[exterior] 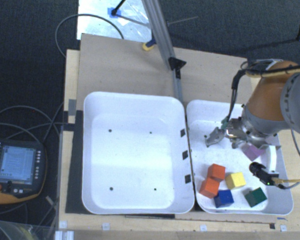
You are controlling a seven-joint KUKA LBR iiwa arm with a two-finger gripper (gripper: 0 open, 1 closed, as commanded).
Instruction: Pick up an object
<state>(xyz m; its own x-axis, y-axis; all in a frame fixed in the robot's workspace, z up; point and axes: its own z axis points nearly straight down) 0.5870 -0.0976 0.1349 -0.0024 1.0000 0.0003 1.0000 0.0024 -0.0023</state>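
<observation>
Camera view, gripper (225, 137) fingers spread, holding nothing, over right bin (202, 111), blocks (217, 172) near front edge.

The left bin (132, 151) offers open floor. In the right bin (202, 116), coloured blocks (225, 185) crowd the near end, under the arm (270, 100).

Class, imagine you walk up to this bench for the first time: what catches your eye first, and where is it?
The cluster of coloured blocks: two orange blocks, a yellow block, a blue block and a green block at the near end of the right bin. Above them hangs the claw beside a purple block.
</observation>
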